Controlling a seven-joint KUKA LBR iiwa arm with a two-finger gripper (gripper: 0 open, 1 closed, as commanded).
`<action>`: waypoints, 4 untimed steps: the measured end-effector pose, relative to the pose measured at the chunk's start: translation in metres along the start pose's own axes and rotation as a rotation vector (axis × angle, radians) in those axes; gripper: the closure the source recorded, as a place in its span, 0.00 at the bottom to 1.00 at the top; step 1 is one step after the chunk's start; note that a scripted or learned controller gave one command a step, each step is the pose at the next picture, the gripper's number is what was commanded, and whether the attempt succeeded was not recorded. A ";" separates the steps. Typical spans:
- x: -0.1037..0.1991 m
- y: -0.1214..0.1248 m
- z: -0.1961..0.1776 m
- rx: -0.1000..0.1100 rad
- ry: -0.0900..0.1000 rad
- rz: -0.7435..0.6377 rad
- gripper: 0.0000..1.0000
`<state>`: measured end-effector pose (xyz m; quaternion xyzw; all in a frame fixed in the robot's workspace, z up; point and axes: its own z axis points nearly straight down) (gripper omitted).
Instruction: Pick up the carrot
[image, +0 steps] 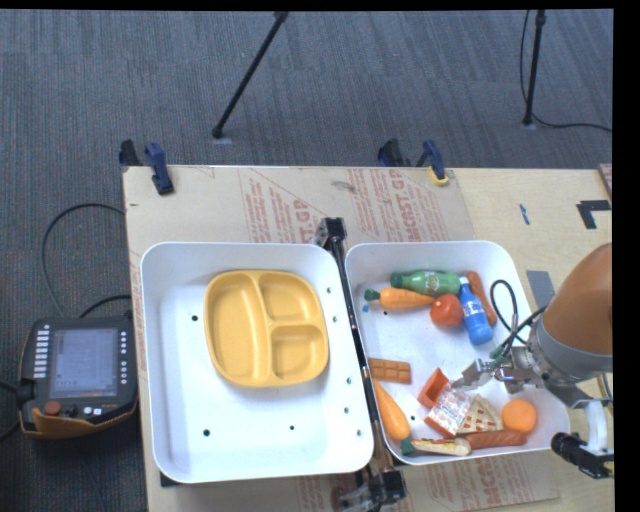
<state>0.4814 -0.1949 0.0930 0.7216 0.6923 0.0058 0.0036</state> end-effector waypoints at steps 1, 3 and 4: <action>0.005 0.000 0.000 -0.003 -0.008 -0.342 0.00; -0.019 -0.005 -0.017 0.012 0.002 -0.558 1.00; 0.036 -0.006 -0.068 0.014 0.001 -0.456 1.00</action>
